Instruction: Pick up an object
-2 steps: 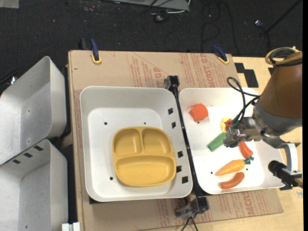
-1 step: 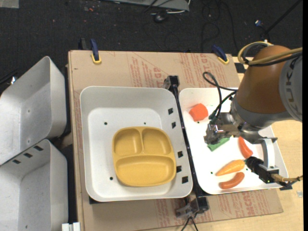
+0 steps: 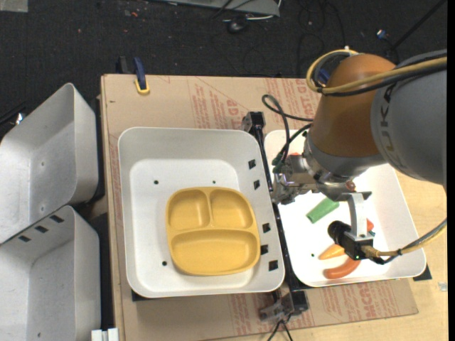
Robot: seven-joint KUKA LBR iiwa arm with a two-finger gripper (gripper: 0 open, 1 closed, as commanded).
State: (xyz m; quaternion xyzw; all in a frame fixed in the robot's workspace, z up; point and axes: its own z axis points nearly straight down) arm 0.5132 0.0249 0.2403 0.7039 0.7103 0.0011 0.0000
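Note:
The right bin [image 3: 398,190] holds a green block [image 3: 321,209] near its middle. Close to the front wall lie an orange carrot-shaped piece [image 3: 330,253] and a red-orange curved piece [image 3: 341,269]. My gripper [image 3: 287,182] hangs low over the bin's left side, just left of the green block and close to the wall between the bins. The grey arm with its orange band covers the far half of this bin. In the left bin [image 3: 142,155] a yellow divided plate [image 3: 212,230] lies flat.
A small red and white bit [image 3: 370,226] shows at the right bin's right side. Both bins sit on a cardboard sheet [image 3: 185,94]. Two grey-white containers [image 3: 43,162] stand left of the bench.

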